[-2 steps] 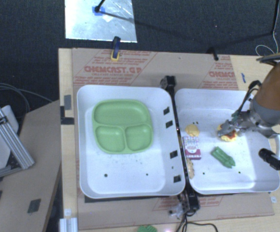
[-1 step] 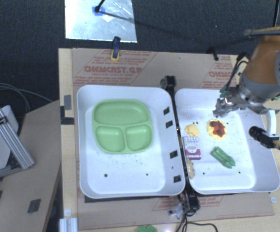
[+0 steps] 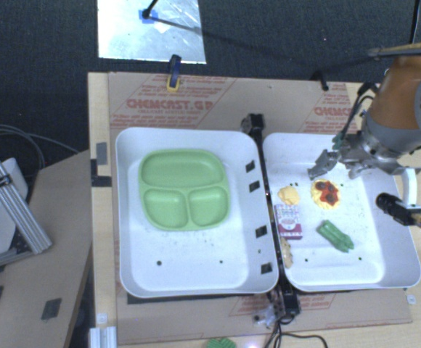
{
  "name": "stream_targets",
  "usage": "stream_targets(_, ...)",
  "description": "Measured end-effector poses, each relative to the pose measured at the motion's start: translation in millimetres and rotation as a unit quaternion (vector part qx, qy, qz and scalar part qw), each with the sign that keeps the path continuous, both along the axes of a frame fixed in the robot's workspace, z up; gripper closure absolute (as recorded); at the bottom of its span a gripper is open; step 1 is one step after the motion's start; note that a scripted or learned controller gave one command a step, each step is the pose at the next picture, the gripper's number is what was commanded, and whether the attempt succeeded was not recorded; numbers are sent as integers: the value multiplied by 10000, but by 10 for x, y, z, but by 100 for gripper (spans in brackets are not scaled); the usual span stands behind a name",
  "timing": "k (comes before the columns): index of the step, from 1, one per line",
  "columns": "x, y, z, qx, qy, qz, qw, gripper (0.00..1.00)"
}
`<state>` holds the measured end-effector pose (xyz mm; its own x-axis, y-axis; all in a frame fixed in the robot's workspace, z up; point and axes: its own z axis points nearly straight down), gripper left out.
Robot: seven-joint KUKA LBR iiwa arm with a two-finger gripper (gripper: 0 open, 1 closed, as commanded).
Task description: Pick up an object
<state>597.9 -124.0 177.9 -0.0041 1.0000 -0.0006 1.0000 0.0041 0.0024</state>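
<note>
In the right half of the frame, the grey arm with its orange band comes in from the upper right and hangs over the right-hand shallow white bin [image 3: 395, 267]. Its gripper [image 3: 325, 163] sits near the upper middle of that bin, and I cannot tell from here whether it is apart or together; nothing shows held in it.

The nearest thing to it is a small yellow piece with red markings on top [image 3: 326, 193], lying on the bin floor just below the gripper in the frame, near but apart from it. This piece looks roughly round, with no clear long axis. I judge it the likeliest target, so the coming move would turn on a short shift toward the bottom of the frame and then a drop straight down.

Left of that piece lies a plain yellow lump [image 3: 288, 194]. Below it, close to the bin's left wall, is a small white and pink packet [image 3: 289, 222], its long side running up and down the frame. Further toward the lower right rests a green pod-shaped object [image 3: 336, 235], its long axis slanting from upper left to lower right, well apart from the gripper.

The left-hand white bin [image 3: 134, 267] holds a pale green divided plate with three compartments [image 3: 184, 188]. Both bins sit side by side on the tabletop [image 3: 196, 96].
</note>
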Motion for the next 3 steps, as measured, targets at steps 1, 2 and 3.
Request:
stream_targets(1, 115, -502, -982, -5, 16, -34, 10000, 0)
stream_targets(2, 139, -476, -824, -5, -8, 5, 10000, 100)
stream_targets(3, 312, 577, 125, 12, -36, 44, 10000, 100)
